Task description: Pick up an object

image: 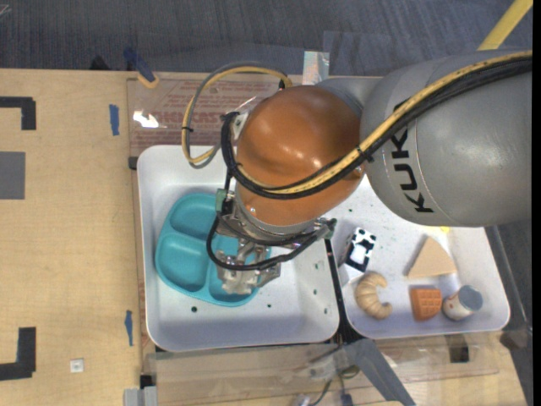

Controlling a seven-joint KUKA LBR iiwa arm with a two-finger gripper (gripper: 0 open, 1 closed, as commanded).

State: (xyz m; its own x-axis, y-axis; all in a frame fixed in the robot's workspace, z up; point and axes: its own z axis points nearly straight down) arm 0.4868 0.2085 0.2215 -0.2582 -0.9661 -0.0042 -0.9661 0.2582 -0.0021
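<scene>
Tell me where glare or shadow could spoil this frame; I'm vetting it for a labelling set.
Camera view: bright highlights sit on the arm's orange band; glare whitens the taped sheet behind the left bin; the arm shades the teal tray, where the gripper looks soft; the right bin's croissant is evenly lit and sharp.

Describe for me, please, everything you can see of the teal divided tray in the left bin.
The teal divided tray looks like smooth moulded plastic with rounded corners and raised ridges splitting it into shallow compartments; two show plainly on its left side. It lies flat, turned at a slant, on the floor of the left white bin. The arm's orange band and wrist cover its right part, and the gripper is down over that side, at or just above the tray's surface; actual contact cannot be judged.
</scene>
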